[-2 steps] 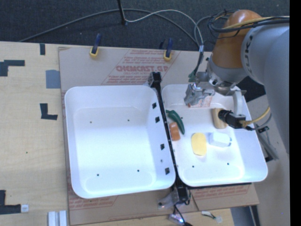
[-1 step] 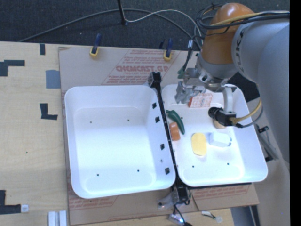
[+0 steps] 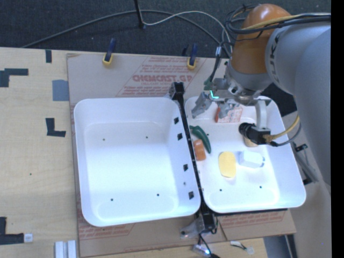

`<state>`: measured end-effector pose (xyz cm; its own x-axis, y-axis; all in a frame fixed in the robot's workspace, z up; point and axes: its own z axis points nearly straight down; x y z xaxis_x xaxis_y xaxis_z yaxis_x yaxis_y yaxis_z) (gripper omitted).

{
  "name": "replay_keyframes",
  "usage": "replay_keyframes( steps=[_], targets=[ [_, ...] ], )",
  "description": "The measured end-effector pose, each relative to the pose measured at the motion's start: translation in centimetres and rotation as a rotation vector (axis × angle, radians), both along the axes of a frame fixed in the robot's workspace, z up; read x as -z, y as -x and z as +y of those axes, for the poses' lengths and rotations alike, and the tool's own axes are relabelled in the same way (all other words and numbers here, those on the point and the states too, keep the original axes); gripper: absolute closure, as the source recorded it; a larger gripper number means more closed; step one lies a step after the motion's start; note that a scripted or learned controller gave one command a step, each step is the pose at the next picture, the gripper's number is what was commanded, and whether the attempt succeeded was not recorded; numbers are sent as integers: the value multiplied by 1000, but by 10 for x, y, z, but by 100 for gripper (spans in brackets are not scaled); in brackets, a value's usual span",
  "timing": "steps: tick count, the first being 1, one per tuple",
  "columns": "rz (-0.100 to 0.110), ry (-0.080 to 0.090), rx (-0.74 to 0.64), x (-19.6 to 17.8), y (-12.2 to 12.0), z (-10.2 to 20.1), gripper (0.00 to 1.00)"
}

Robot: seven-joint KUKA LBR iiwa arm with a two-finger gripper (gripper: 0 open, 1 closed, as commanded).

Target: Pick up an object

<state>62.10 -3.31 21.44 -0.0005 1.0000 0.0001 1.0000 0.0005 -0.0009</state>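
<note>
We saw the arm reaching in over the far end of the right bin, with the gripper low above the bin's floor near the divider. From this slant we could not tell whether the gripper was spread or closed, and we saw nothing plainly caught in it. A small red and white object lay just beside it, touching or nearly so; we could not say which. The other candidates rested on the bin floor: a green piece and an orange piece close together along the divider, a yellow object nearer the middle, and a pale object just beside it. The left bin held none of them. We judged the task to be at the reach or grasp stage, with the red and white object the likely target. Securing a grip and lifting an object clear remained to be done.
</note>
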Motion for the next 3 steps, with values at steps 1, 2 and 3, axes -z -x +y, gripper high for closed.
replay_keyframes(
  steps=[1, 2, 3],
  targets=[
    [7, 1, 5, 79, -15, -68, 0],
    [5, 0, 1, 128, 31, -67, 0],
    [-1, 0, -1, 126, -25, -56, 0]
  ],
)
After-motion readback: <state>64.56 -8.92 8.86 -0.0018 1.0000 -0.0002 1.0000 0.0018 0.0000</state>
